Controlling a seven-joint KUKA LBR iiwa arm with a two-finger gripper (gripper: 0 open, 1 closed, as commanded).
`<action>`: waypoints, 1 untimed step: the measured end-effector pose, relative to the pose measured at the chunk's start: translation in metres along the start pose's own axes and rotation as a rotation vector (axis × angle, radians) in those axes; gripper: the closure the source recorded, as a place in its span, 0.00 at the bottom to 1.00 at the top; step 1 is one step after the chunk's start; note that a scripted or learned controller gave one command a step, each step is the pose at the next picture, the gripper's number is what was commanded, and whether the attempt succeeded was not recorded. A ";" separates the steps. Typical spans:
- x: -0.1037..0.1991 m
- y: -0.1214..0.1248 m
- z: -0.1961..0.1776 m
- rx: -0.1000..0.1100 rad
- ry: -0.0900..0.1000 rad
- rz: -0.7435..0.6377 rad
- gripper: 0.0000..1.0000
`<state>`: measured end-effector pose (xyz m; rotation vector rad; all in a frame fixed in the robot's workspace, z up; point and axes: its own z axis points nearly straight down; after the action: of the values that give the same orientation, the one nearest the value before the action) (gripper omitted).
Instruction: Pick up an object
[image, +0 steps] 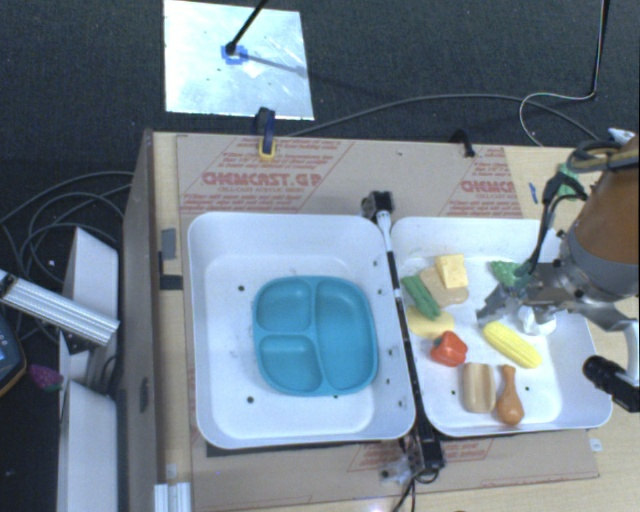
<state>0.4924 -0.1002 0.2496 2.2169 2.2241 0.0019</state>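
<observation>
I count one drumstick (510, 395), one bread roll (478, 386), one corn cob (512, 344) and one red pepper (449, 348) in the right bin (580, 405). At the corn's 12 o'clock, the gripper (497, 303) hovers, fingers spread, gripping nothing. One blue tray (314, 334) lies at 9 o'clock.

Bench top is a brown printed cardboard sheet (330, 170), red lettering along its 12 o'clock edge. Two shallow white bins sit on it side by side, touching at centre: left bin (215, 300) toward 9 o'clock, right bin (570, 385) toward 3 o'clock. A yellow-and-blue clamp (266, 135) grips the sheet's far edge near 11 o'clock; a small black clip (465, 146) sits near 1 o'clock.
</observation>
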 end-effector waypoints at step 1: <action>0.006 0.029 0.105 0.003 0.000 0.002 0.00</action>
<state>0.5213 -0.0944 0.1452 2.2209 2.2232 -0.0007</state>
